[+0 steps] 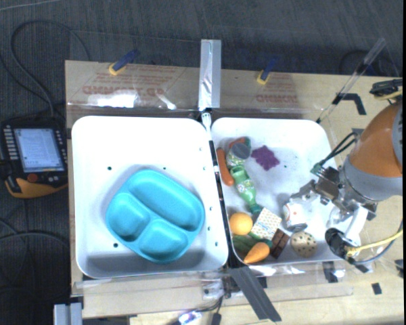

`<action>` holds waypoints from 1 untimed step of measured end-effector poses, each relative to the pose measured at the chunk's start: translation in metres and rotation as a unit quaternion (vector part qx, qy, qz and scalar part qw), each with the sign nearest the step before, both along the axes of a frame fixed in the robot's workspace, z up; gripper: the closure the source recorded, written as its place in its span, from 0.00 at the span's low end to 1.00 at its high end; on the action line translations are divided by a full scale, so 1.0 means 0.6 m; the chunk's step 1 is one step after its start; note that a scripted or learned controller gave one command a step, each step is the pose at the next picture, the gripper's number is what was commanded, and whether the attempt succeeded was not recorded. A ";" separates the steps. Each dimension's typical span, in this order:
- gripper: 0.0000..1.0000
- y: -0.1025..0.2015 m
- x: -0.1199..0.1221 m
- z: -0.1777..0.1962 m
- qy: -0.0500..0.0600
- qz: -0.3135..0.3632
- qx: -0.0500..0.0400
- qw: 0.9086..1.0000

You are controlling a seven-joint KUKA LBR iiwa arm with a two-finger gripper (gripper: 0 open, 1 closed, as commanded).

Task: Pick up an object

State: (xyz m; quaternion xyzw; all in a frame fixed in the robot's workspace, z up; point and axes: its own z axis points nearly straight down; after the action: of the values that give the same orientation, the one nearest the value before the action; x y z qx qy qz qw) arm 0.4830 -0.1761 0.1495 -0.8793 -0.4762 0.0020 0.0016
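Note:
The right bin (304, 128) holds a pile of small objects. A purple piece (264, 158) lies near the back. A green bottle (243, 181) and a thin orange-red stick (224, 167) lie along the left wall. Toward the front are an orange ball (241, 223), a patterned box (265, 224), an orange carrot shape (256, 252), a brown block (279, 242) and a tan die (302, 243). My gripper (310, 193) reaches in from the right, low over the bin's right half, just above a small white object with a red mark (295, 216).
The left bin (95, 137) holds a blue divided plate (155, 214). A metal divider post (210, 73) stands behind the seam between the bins. The arm's orange band (381, 144) hangs over the right bin's edge. A teach pendant (30, 156) lies off the bench at left.

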 end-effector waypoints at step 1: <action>0.00 0.021 0.007 -0.099 -0.008 -0.210 -0.001 0.978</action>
State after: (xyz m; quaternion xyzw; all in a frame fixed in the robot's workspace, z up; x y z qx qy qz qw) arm 0.4873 -0.1636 0.0902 -0.9598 -0.2807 -0.0046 -0.0026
